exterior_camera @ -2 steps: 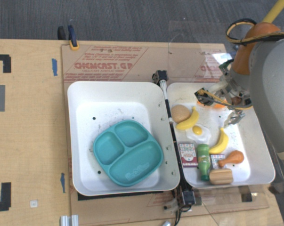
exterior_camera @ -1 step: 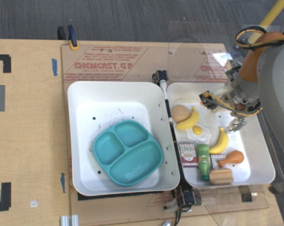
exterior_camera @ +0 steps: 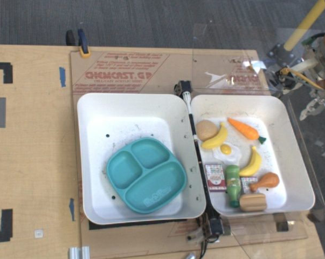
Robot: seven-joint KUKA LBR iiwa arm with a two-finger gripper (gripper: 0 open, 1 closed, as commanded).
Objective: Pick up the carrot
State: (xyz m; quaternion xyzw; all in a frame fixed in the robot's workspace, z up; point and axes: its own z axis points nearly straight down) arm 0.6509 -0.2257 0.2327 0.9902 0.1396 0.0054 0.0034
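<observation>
Orange carrot (exterior_camera: 244, 128) laid at the far side of the right bin (exterior_camera: 299, 166), just right of a banana (exterior_camera: 216, 138), teal divided plate (exterior_camera: 146, 174) set in the left bin (exterior_camera: 92, 144), cardboard behind the bins printed in red, wording too blurred to be read, gripper state cannot be told

The arm (exterior_camera: 308, 16) showed a slim yellow rod — round and smooth — running into a cluster of pale grey and dark metal parts. Thin cables looped among them, and small whitish brackets stood out; finer detail was too blurred to tell.
</observation>
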